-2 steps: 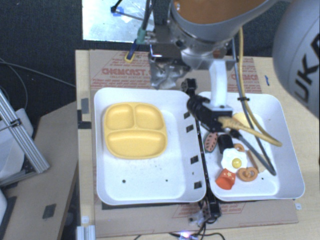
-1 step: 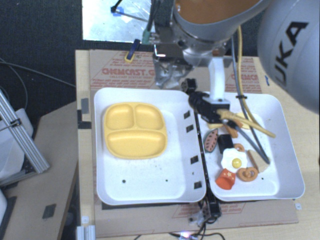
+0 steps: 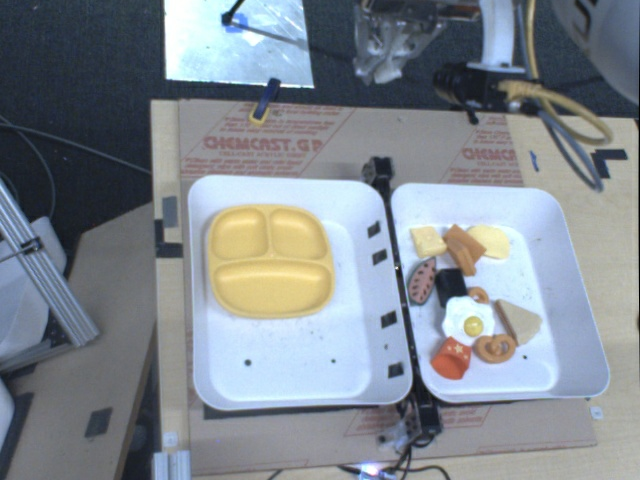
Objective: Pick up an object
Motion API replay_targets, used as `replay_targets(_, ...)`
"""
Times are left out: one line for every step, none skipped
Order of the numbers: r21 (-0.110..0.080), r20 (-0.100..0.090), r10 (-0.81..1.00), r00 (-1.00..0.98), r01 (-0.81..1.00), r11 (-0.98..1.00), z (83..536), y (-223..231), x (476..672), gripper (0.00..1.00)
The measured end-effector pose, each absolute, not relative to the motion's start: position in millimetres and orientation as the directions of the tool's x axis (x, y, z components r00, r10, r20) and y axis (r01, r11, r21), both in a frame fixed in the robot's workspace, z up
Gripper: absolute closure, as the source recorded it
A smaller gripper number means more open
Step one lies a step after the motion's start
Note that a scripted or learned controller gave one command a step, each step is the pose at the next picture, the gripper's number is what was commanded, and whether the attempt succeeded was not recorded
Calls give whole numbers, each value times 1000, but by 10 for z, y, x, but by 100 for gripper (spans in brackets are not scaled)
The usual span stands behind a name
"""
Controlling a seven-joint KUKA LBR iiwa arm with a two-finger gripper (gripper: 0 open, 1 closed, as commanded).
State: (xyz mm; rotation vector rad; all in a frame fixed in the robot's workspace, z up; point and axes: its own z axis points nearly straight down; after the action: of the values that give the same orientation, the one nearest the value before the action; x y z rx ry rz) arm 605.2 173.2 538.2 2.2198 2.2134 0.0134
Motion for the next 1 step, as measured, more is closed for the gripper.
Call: replay_targets(1, 2, 1000, -9, 1000, 9, 5351, 2377, 5642, 100)
